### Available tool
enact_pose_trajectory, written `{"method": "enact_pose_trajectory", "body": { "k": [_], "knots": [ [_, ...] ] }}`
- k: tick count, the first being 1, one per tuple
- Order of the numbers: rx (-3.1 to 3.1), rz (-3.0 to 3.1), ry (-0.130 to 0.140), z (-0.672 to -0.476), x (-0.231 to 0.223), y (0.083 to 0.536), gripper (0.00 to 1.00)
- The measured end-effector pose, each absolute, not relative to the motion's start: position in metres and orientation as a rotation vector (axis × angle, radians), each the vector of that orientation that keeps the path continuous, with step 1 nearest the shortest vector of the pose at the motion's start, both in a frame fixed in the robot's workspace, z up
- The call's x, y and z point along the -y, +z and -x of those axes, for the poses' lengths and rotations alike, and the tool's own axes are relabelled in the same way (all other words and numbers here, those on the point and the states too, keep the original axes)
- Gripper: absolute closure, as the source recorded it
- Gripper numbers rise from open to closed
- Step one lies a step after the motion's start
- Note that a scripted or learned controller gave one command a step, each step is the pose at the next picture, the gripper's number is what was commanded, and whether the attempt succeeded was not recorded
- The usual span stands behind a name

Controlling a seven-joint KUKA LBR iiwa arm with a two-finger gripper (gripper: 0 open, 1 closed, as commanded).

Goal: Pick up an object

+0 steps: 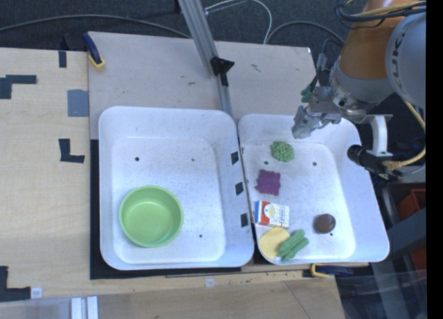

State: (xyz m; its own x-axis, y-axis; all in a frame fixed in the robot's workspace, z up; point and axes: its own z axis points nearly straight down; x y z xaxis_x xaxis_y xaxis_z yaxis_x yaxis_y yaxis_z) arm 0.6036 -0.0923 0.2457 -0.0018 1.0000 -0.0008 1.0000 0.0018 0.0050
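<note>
Gripper (305, 126) over the right bin's (367, 207) far rim, its grip state impossible to tell.
The green knobbly object (282, 151) lies just beside it, the purple one (268, 182) mid-bin, others crowding the near edge; green bowl (151, 215) in the left bin (166, 124).

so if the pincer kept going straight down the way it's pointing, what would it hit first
Most likely the bumpy green piece, which lies just below and left of the pincer in the right bin. Depth is unclear from this slant, so it might meet bare bin floor beside it instead.
</note>
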Motion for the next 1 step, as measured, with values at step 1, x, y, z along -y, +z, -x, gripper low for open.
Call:
{"method": "enact_pose_trajectory", "body": {
  "k": [1],
  "knots": [
    [-2.23, -2.217, -0.002, -0.5979, 0.0386, 0.232, 1.0]
  ]
}}
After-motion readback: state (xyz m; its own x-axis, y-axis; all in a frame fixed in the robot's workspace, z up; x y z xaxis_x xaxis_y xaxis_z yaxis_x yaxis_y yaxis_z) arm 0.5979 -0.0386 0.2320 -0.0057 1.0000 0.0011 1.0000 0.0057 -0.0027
